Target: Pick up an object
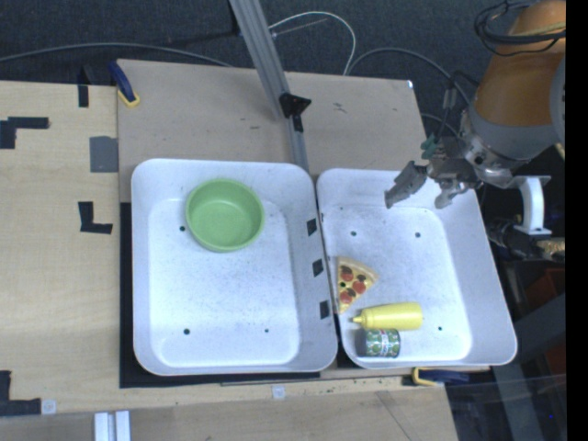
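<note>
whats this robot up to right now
The arm's gripper hangs open over the far edge of the right bin, with nothing between its fingers. Toward that bin's near side lie a pizza slice toy, a yellow mustard bottle and a small green can, all untouched. A green bowl sits in the left bin.
</note>
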### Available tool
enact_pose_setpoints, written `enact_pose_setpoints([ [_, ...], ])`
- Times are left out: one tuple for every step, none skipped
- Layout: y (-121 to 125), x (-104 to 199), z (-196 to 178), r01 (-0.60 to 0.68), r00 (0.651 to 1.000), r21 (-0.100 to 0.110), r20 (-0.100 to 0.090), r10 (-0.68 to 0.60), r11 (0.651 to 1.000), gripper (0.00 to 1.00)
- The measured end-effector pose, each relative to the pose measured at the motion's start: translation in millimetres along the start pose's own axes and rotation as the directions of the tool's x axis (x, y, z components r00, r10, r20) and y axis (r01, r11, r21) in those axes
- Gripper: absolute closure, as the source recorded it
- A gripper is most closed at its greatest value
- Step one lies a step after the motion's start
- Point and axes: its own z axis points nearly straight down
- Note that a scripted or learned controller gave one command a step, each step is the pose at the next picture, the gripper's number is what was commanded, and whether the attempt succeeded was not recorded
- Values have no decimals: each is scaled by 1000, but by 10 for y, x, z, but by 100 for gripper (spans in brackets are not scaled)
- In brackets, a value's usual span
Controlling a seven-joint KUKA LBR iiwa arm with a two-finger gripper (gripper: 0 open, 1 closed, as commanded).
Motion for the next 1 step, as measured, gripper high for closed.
enact_pose_setpoints([
  [0,-1,-1,0,1000,0,0,0,1000,0],
])
